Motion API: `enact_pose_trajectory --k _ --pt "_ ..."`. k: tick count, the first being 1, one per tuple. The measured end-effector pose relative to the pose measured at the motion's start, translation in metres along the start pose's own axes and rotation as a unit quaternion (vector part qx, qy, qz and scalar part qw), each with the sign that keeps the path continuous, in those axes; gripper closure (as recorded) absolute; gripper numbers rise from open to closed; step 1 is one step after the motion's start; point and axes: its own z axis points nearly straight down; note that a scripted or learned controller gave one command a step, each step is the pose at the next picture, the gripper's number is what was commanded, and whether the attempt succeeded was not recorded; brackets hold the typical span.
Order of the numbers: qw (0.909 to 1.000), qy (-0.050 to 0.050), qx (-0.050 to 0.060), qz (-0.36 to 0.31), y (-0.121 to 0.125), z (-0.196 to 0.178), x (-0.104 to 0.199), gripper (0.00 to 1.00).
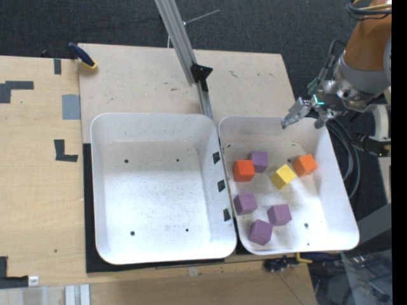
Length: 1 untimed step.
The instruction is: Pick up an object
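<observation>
The right white bin (336, 189) holds several small cubes. An orange cube (243, 169) touches a purple cube (259, 160) near the bin's middle. A yellow cube (283, 176) sits beside a second orange cube (305, 164). Three purple cubes lie nearer the front: one on the left (245, 203), one in the middle (279, 214), and one closest to the front wall (260, 232). My gripper (304, 119) hangs above the bin's far right corner, well apart from the cubes. Its fingers are open with nothing between them.
The left white bin (152, 189) stands beside the right one. A slanted metal pole (178, 33) ends in a black bracket at the bins' far edge. A blue and yellow tool (82, 56) lies far left. Black cables (356, 148) hang right of the bin.
</observation>
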Motion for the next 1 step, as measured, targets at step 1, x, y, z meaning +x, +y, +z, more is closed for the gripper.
enact_pose_trajectory --k 1 --pt "1.0000 -0.001 -0.002 -0.001 0.0008 -0.0027 -0.0001 0.00"
